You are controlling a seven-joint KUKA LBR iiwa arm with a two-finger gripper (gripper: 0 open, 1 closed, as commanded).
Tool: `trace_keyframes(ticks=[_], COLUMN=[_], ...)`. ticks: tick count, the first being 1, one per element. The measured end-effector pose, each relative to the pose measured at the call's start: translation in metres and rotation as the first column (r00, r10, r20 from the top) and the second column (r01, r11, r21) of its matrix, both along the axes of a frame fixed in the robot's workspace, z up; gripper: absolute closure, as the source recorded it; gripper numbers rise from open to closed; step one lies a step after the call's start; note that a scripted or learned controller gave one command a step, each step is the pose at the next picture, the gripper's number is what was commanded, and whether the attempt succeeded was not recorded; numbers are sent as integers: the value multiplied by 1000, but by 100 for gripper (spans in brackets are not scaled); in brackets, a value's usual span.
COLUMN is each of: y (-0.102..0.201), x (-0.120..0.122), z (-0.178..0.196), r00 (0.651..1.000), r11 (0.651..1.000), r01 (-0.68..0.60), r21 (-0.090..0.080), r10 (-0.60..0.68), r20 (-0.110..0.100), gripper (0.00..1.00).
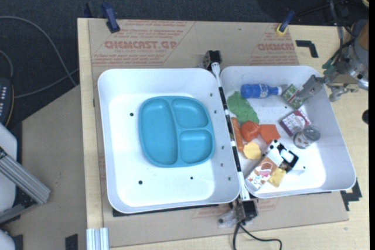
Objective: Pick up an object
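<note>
My gripper (322, 89) hangs over the far right corner of the right bin (334, 155), open, with nothing between its fingers. One finger (308, 89) reaches down-left toward a small green packet (290, 93). To the left of the packet lies a blue bottle (260, 91) on its side. Below the gripper sit a purple and white packet (294, 122) and a small silver can (307, 137). A green cloth-like piece (239, 106), orange pieces (253, 130), a yellow piece (252, 151), a black and white item (285, 156) and a printed snack box (266, 173) fill the bin's left and front.
The left bin (117, 173) holds a blue divided tray (176, 129). A black clamp strip (225, 126) runs between the bins. The bench's brown board (176, 44) lies behind them, with clips at its far corners.
</note>
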State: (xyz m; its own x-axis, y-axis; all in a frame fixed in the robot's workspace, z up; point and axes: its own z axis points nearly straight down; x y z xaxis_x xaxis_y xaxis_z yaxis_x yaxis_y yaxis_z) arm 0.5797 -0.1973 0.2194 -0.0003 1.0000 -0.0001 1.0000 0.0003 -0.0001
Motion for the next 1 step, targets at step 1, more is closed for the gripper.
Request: trace_keyframes(ticks=[1], y=[50], x=[25], z=[-131], r00=[1000], r11=[1000], r01=[-1], r21=[3], r10=[1], r20=[-3], gripper=[0])
